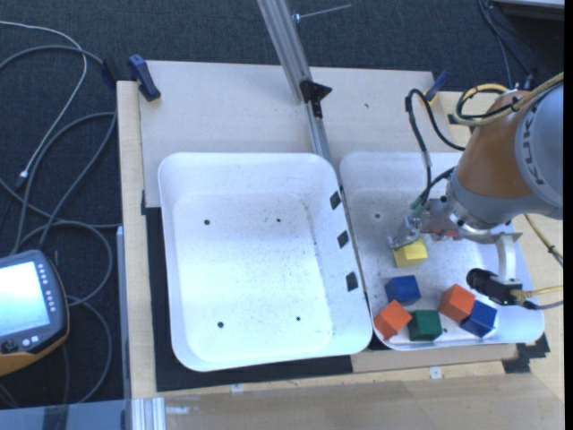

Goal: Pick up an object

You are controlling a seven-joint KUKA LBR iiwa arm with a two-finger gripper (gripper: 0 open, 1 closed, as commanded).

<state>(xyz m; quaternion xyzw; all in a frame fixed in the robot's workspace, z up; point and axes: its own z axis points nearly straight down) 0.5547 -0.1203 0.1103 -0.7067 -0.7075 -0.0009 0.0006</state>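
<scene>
Yellow block [411, 253] is the one to watch, it sits in the right bin [363, 182] right under the gripper [404, 238], and the metal tips look like they're touching its top edge. Can't honestly tell how wide the pincer is from up here; the block isn't clearly between the tips, so I wouldn't call it held.

Block count, all in the right bin: one yellow, two blue, two orange, one green, six total. One blue block [403, 288] sits just below the yellow one. The rest are bunched along the near rim: an orange block [392, 317] touching the green block [425, 324], then another orange block [457, 302] right against the second blue block [480, 317].

They're all small chunky cubes with flat matte faces. Both bins are shallow white plastic with rounded corners and a speckled floor. Left bin [179, 177] has a few dark dots on its bottom. Grey arm [506, 164] with the orange band comes in from the right.
</scene>
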